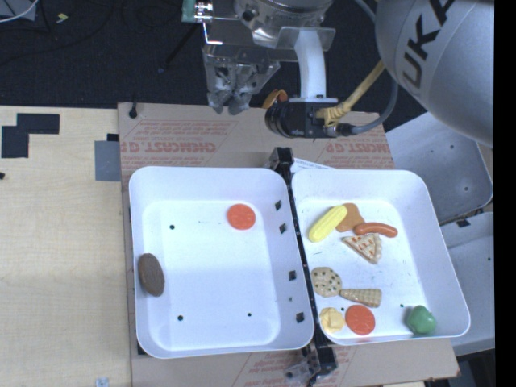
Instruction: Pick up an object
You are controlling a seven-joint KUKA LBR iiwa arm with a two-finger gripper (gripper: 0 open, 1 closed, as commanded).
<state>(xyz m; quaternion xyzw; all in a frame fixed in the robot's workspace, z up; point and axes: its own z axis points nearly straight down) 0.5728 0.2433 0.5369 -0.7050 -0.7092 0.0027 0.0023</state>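
Grey and high at the frame's top centre, my pincer [232, 95] hangs with fingers pressed together on nothing, above the left bin [153, 185] holding an orange disc [241, 217].

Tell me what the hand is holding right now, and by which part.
Nothing. The hand hangs above the bench behind the left bin, with no object between its fingers; the toy foods all lie in the bins.

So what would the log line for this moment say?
gripper: raised behind the bins, nothing between fingers | left bin: red disc, brown oval | right bin: corn, sausage, green ball | pick: not begun
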